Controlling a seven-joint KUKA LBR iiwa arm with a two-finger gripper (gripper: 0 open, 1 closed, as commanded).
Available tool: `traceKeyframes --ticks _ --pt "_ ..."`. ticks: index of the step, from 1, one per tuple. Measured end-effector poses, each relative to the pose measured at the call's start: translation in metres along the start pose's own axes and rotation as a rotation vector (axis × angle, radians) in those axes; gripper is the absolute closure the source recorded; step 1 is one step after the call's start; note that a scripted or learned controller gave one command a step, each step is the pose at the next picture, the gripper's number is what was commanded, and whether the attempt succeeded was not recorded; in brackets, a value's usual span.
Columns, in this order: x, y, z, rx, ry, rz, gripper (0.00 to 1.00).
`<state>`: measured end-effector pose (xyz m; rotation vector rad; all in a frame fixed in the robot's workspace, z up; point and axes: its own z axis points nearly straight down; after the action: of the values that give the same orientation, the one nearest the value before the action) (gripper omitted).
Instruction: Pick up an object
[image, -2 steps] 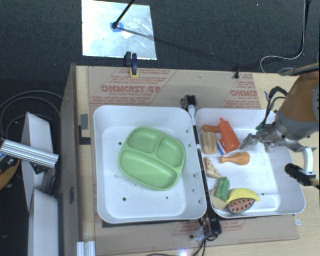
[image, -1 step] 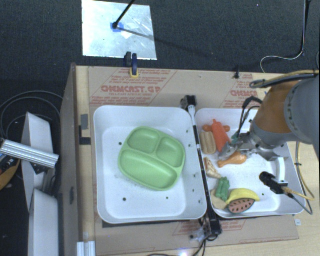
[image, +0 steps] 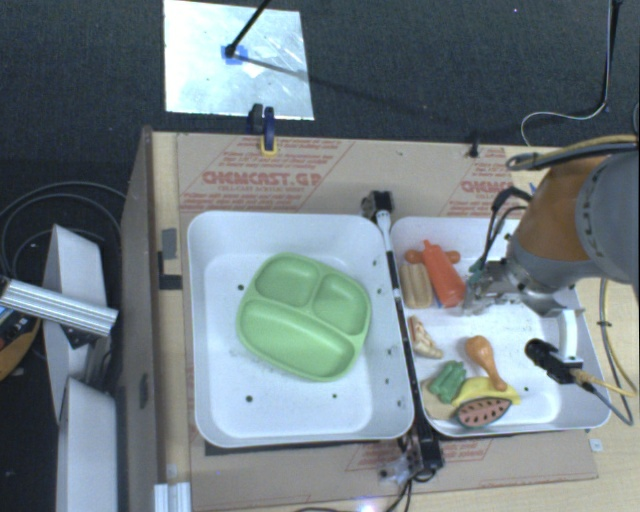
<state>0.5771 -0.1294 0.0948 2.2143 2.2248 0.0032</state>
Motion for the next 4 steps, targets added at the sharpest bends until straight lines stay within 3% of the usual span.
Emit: traceKeyframes --ticks 1,2,3,4 --pt "0.000 0.000 0.000 0.001 0.000 0.000 0.00" --pt "0.032 -0.048 0.006 0.007 0.003 0.003 0.00" --pt "0.041 0.037 0.010 -0.003 0.000 -0.003 0.00" --pt "0.037 0.070 0.015 0.071 0.012 0.014 0.00"
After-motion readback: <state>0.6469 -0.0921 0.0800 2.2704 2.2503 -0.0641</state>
